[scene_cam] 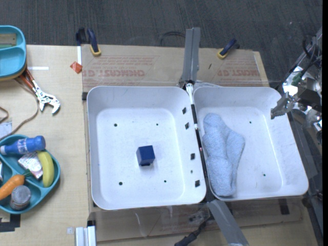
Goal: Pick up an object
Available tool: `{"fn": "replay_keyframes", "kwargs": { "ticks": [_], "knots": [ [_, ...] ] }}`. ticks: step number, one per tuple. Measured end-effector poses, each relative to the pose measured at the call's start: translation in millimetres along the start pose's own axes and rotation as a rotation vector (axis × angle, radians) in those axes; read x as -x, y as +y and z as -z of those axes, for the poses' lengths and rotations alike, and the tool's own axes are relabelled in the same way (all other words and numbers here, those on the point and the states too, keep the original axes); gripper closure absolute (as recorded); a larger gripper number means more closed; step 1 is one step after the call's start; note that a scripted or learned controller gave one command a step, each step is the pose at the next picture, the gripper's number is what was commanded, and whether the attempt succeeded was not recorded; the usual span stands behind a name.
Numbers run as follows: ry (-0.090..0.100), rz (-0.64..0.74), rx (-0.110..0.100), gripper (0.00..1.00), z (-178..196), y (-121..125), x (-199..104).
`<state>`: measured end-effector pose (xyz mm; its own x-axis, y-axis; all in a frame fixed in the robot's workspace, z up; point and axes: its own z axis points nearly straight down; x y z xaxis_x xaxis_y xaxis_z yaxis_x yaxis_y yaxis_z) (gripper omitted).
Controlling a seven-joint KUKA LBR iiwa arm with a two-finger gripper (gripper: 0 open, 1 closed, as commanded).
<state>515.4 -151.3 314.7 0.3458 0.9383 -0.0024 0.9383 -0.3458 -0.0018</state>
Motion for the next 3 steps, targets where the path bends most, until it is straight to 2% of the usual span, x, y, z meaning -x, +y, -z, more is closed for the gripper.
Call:
{"fn": "replay_keyframes", "kwargs": {
  "ticks": [1, 2, 3],
  "knots": [
    [0.000, -0.317, -0.002, 0.00, -9.8, -14.5, 14.2],
    [-0.001, -0.882, -0.004, 0.00, -46.7, -21.5, 51.3],
    [0.000, -0.977, -0.005, 0.00, -194.5, -24.0, 43.5]
  ]
}}
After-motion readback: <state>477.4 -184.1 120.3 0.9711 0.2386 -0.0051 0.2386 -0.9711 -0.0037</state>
